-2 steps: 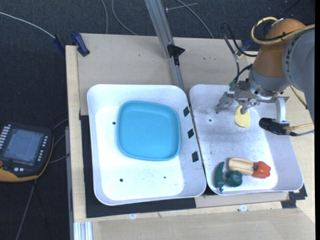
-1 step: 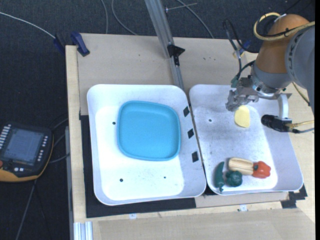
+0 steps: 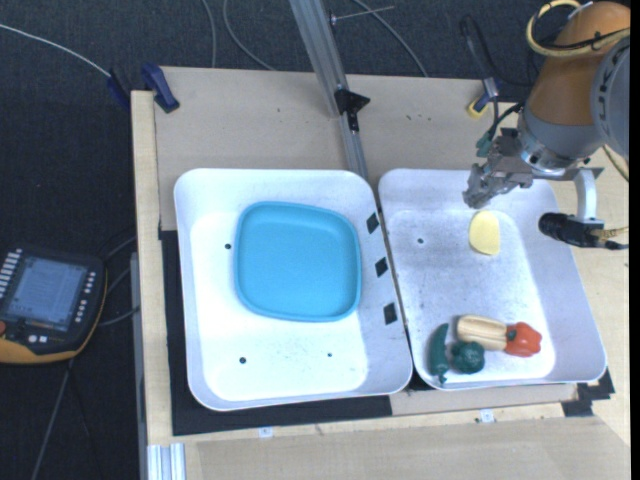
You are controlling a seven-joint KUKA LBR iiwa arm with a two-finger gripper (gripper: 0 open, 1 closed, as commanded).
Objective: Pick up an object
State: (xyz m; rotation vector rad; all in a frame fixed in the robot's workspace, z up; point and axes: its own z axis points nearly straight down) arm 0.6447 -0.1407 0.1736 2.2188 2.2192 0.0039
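Down at the front edge of the right-hand shallow white bin (image 3: 560, 268), we've got a little cluster: a dark green rounded toy vegetable (image 3: 455, 353) in the front-left corner, a tan bread-roll-shaped piece (image 3: 480, 330) lying across just beside it, and a small red-orange toy pepper (image 3: 522, 339) touching the roll's right end. All three sit tight together, right against the bin's near wall.

Further back in that same bin, a pale yellow rounded block (image 3: 485, 234) lies on its own on the speckled floor, well apart from the cluster. And look at this: the grey two-finger gripper (image 3: 487, 188) hangs directly above and just behind the yellow block, its tips very near the block's far edge. Whether they touch it, I can't say from this angle, and how the gripper stands, released or clenched, can't be made out either. Nothing shows between its tips.

The grey arm with its orange band (image 3: 580, 38) comes in from the upper right, over the bin's far corner.

Over in the left-hand white bin (image 3: 205, 268), a sky-blue rounded-square plastic plate (image 3: 297, 260) lies flat near the middle. A metal pole (image 3: 325, 58) runs up from between the bins, and a handheld control pendant (image 3: 45, 298) rests on the dark floor at far left.
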